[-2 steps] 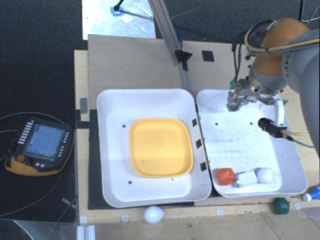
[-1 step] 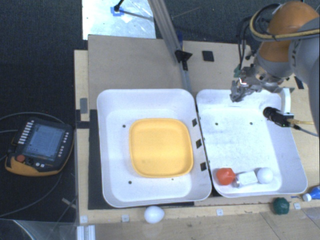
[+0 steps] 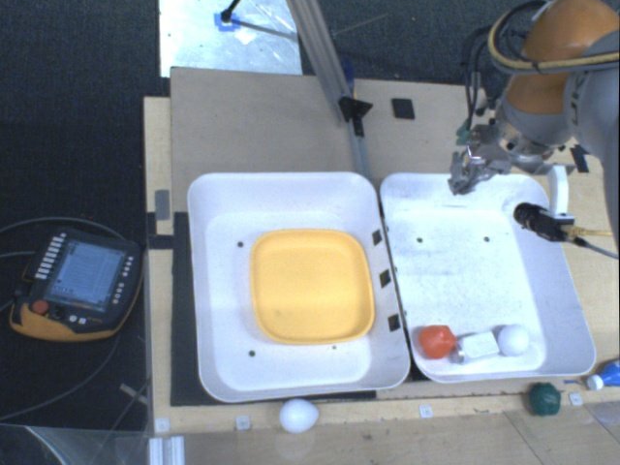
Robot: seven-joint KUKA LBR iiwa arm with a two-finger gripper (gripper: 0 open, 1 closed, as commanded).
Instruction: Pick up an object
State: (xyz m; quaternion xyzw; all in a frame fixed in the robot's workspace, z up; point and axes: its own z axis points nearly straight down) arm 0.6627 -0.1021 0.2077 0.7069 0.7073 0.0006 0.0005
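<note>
Above the right bin (image 3: 552, 289), your tool (image 3: 467, 179) blurs; you cannot tell its state. Near the front wall, a red object (image 3: 435, 340) sits.

A: Quick count. Bins?
B: Two white bins, left bin (image 3: 208, 289) and right bin (image 3: 552, 289).
A: In the left?
B: One yellow plate (image 3: 312, 285).
A: Right?
B: Three things: one red ball (image 3: 435, 341), one white block (image 3: 477, 346), one white ball (image 3: 513, 338).
A: Off the bins?
B: One white egg (image 3: 298, 415), one green ball (image 3: 543, 398), one blue bit (image 3: 607, 376) at the edge. One pendant (image 3: 76, 282) on the floor.
A: Arms?
B: One arm (image 3: 562, 56), one gripper (image 3: 469, 174).
</note>
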